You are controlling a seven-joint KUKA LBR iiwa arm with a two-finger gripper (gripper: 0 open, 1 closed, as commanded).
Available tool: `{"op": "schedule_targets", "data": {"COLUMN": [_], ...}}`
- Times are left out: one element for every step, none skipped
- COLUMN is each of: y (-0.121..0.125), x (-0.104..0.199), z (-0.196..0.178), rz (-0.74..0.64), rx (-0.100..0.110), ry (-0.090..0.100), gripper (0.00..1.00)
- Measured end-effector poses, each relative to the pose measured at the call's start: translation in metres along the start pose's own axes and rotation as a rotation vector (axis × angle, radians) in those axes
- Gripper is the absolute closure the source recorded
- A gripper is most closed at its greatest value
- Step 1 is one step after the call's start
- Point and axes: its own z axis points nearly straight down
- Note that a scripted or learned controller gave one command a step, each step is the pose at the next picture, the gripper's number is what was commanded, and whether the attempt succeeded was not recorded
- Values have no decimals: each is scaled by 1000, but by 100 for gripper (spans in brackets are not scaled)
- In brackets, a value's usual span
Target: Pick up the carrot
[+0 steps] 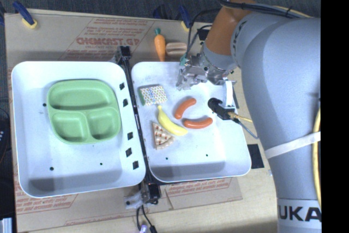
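Carrot (159, 46): lies on the bench (65, 35), outside both bins, just beyond the far edge of the food bin (218, 156), near that bin's far corner on the divider side
Carrot axis: runs far-to-near, roughly square to the bin's far edge, with the green top at the far end and the orange tip reaching toward the rim; I cannot tell whether it touches the rim
Neighbour: a tan bun-like piece (175, 50) sits just beside the carrot, on the side toward the arm
Gripper (188, 78): over the far strip of the food bin, inside its rim; I see no item in its grasp and I cannot tell whether it is open or closed
Key relation: the carrot lies beyond the rim from the gripper and offset toward the divider, with the tan piece between the two
Food bin contents: a patterned square (152, 94), a banana (170, 123), two sausages (185, 107) (197, 123) and a pizza slice (161, 136), all nearer than the gripper
Plate bin (27, 133): holds a green divided plate (83, 111)
Step in hand: approach, as I judge it; the carrot is not yet reached
Next move: I would cross the far edge, shift toward the divider and close across the carrot's short width
Risk: I expect a clash with the rim or a grab of the tan piece instead
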Motion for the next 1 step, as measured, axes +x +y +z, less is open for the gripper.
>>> {"op": "schedule_targets", "data": {"y": [-10], "x": [14], "z": [-81], "rz": [28], "rx": [6], "ry": [-1], "gripper": [100]}}
